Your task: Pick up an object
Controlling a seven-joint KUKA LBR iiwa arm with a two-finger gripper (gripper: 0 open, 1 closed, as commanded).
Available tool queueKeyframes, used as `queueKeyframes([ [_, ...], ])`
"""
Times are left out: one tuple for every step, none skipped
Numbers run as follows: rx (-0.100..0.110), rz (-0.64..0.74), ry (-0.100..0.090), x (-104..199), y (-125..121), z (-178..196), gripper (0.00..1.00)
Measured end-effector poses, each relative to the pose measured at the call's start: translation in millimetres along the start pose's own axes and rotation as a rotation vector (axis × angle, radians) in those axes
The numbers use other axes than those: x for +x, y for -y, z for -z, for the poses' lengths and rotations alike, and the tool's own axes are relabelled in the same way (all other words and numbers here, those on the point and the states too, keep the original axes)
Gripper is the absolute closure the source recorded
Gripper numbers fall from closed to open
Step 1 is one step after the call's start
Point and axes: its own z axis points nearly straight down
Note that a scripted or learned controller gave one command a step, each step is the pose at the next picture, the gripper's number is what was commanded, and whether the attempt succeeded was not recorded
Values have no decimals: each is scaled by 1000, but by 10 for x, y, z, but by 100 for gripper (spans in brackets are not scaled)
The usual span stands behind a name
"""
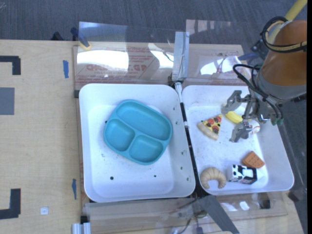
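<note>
Over the right bin (285,165), toward the frame's upper right, the gripper (237,116) hangs spread wide around a yellow toy (233,116), nothing clamped, seemingly lining up a grab. Pizza slice (210,126), croissant (213,177) and cracker (253,160) lie apart, leaving room.

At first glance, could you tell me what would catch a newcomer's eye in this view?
The big blue divided plate lying in the left bin stands out first. Next comes the arm's gripper, open above the right bin, hovering by a small yellow piece and a pizza slice toy. Near that bin's front edge lie a croissant, a black-and-white toy and an orange cracker.
</note>
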Motion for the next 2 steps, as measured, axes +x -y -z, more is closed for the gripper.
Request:
queueKeyframes([
  [1, -275, 10, -737, 290, -1102, 0],
  [2, -271, 19, -764, 280, -974, 100],
])
